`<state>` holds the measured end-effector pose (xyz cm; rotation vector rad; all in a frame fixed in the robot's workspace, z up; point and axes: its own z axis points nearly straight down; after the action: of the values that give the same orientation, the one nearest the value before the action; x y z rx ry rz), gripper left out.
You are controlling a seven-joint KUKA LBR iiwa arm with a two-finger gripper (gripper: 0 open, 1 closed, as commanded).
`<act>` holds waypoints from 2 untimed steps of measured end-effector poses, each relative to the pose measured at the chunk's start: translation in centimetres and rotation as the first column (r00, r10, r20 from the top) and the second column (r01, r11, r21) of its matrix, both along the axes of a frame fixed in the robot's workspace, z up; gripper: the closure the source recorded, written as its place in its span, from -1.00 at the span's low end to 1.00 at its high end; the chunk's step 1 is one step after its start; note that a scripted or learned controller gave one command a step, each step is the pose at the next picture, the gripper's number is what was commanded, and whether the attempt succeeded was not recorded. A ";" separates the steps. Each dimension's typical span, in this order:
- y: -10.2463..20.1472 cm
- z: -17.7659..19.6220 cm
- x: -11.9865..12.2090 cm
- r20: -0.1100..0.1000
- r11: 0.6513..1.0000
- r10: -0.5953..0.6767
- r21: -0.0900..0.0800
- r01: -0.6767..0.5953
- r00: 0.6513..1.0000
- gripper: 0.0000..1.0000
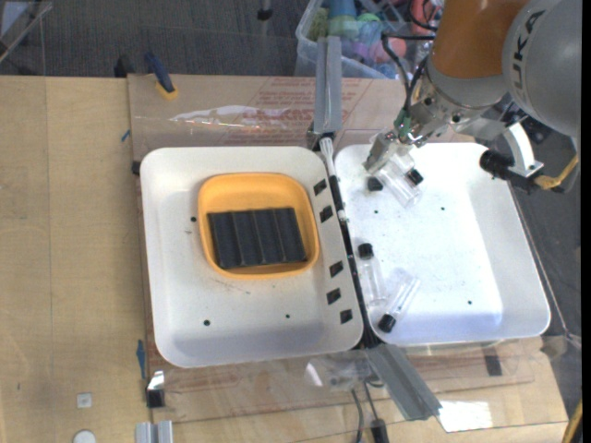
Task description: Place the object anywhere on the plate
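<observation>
Lying on the plate (pixel 214 195), a dark object (pixel 258 237).

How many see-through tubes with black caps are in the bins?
3, I think. One clear tube lies at the right bin's top by the gripper. Two more lie at its lower left. The arm might hide another.

Arm (pixel 503 26) reaching in, gripper (pixel 392 164) apparently lowered

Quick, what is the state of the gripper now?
Gripper: over the right bin, near its far-left corner; open or closed cannot be told.
</observation>
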<state>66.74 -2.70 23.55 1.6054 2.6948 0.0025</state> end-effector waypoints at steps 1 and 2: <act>-0.6 3.0 0.0 0.001 0.976 0.218 -0.001 -0.218 0.976 1.00; -1.8 2.3 -0.2 -0.004 0.969 0.247 0.000 -0.247 0.969 1.00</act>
<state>66.50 -4.47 25.89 1.2592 2.8770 0.0001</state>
